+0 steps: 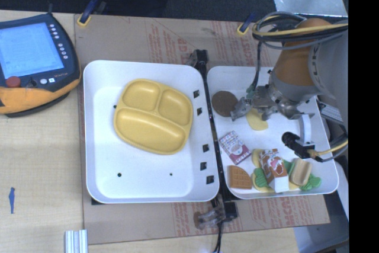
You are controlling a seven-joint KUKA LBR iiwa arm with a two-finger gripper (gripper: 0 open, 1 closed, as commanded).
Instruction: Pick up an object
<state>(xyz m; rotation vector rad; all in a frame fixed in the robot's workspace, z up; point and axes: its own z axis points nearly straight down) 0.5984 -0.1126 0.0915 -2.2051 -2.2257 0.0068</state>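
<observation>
My gripper (243,109) hangs low over the back of the right bin (329,182), between a brown round disc (221,102) on its left and a pale yellow piece (258,122) just to its right. Whether it touches either one is unclear, and the grey wrist with its orange band (296,65) covers the bin's back right part. Nearer the front lie a red and white packet (234,147), a waffle piece (240,177) and a cluster of toy foods (278,172).
The left bin (100,181) holds a yellow divided plate (154,116). A teach pendant (32,62) lies on the bench at far left. Black clips (204,145) line the ridge between the bins. Cables (314,151) loop over the right bin's right side.
</observation>
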